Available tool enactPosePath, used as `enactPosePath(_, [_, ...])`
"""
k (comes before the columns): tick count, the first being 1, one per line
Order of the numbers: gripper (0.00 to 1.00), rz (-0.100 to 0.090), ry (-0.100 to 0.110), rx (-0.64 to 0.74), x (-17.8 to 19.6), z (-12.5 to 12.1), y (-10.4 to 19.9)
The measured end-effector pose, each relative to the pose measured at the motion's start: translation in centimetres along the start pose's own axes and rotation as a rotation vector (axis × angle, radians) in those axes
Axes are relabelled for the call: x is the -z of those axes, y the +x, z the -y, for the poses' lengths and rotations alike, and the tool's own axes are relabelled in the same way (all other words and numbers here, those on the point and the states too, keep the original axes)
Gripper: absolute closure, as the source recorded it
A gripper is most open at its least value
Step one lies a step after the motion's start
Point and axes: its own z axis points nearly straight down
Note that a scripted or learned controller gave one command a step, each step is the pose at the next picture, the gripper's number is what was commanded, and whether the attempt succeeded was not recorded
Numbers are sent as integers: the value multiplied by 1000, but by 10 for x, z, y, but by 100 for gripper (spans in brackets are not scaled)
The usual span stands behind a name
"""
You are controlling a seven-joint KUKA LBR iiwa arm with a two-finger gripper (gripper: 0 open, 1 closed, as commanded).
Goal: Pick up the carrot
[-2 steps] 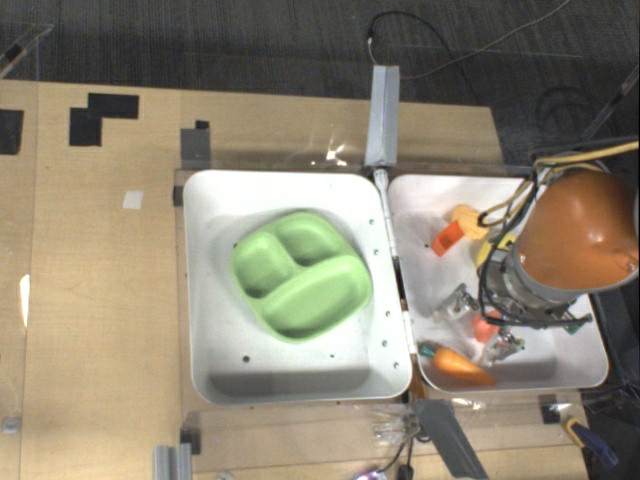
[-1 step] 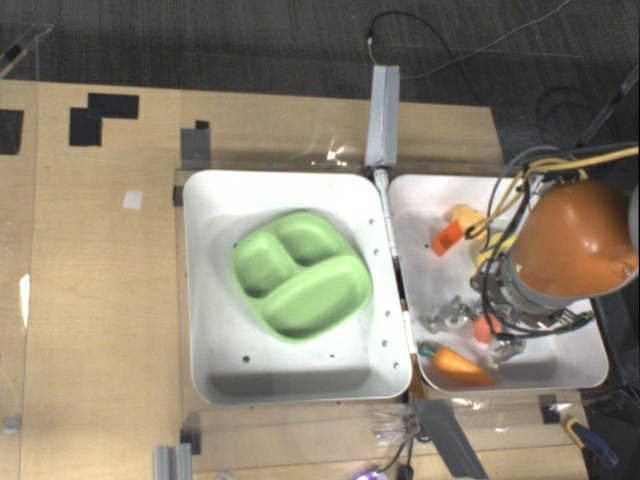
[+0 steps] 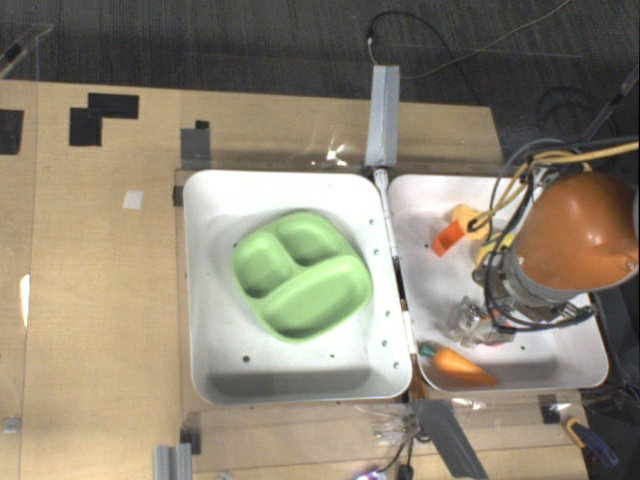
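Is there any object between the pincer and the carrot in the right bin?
Nothing visible. The pincer hangs just above the carrot, with bare bin floor between them. The small orange and yellow pieces lie farther back, out of the way.

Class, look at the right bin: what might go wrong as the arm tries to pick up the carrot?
1. The carrot lies in the right bin's near-left corner, so the walls may block the claw.
2. The claw sits slightly off from the carrot, so a descent might miss or only nudge it.
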Motion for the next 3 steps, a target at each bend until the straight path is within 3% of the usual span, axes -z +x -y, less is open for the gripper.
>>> enactPosePath(1, [100,-8,-13,112,61,86,44])
enactPosePath(2, [0,-8,-14,112,61,85,44])
enactPosePath(3, [0,-7,-14,189,64,165,-3])
